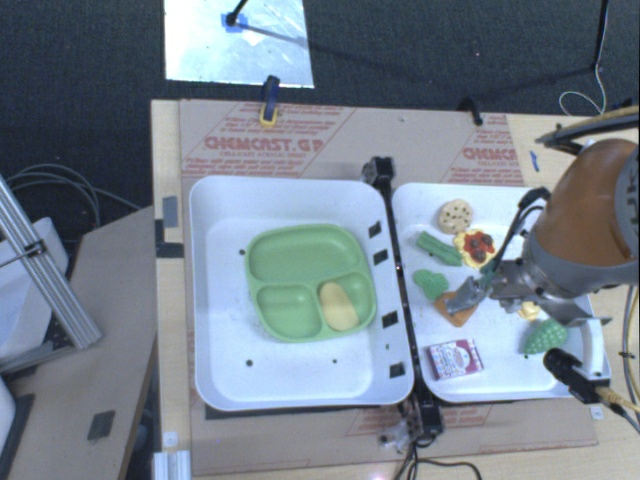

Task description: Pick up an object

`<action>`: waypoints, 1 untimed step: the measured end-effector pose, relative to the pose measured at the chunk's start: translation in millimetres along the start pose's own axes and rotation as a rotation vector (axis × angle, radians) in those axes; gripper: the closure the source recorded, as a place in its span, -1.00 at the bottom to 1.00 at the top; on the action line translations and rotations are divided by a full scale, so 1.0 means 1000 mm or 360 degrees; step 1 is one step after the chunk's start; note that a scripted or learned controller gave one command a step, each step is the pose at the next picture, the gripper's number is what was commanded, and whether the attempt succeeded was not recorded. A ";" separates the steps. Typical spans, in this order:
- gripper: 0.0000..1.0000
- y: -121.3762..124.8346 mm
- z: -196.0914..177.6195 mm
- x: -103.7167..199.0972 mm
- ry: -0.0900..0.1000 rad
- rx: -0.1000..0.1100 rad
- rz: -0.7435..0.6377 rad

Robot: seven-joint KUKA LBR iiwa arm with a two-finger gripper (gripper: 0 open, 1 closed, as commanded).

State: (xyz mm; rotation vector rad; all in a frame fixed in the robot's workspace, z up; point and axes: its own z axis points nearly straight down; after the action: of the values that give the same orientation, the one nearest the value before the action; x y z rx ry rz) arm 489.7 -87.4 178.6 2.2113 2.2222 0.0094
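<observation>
The right bin [502, 196] holds several toy foods: a cookie [455, 214], a green pod [438, 247], a red and yellow pizza slice [477, 245], a green leafy piece [431, 283], an orange piece [454, 316], a red and white packet [454, 358] and a bumpy green piece [543, 337]. My gripper [470, 295] is low in this bin, right over the orange piece and beside the leafy piece. The arm's grey and orange body hides the bin's right part.
The left bin [215, 268] carries a green divided plate [300, 256] with a yellow item [340, 305] in its lower right compartment. A small yellow piece [529, 311] lies by the arm. A black divider [392, 268] runs between the bins.
</observation>
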 end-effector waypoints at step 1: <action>-1.00 0.064 -0.028 -0.049 -0.0007 -0.0001 0.0003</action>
State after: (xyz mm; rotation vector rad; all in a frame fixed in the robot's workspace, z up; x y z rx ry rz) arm 553.2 -135.9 206.8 2.2112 2.2172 0.0054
